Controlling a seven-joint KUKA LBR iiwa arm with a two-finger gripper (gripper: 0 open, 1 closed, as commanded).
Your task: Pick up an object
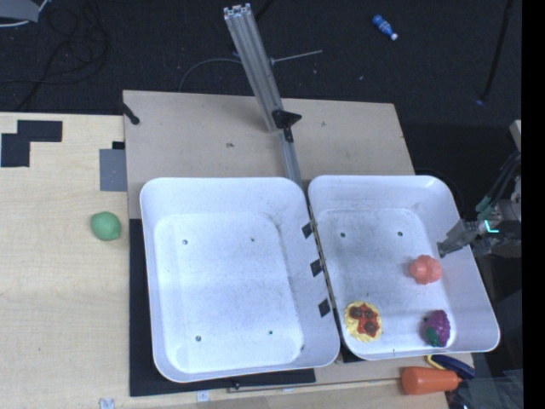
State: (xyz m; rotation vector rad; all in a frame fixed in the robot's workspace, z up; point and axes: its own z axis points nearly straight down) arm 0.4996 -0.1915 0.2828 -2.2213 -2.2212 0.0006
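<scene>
The right bin (383, 196) holds three small objects. A pink round one (424, 269) lies near its right wall. A yellow piece with red spots (364, 321) sits at the front, and a purple grape-like bunch (436, 327) is in the front right corner. My gripper (453, 243) reaches in over the right bin's right rim, just above and right of the pink object and apart from it. Nothing shows in its grasp.
The left bin (223, 196) stands beside the right one. A green ball (106, 226) rests on the bench left of the bins. An orange carrot-like toy (428, 380) lies in front of the right bin. A slanted metal post (260, 66) rises behind the bins.
</scene>
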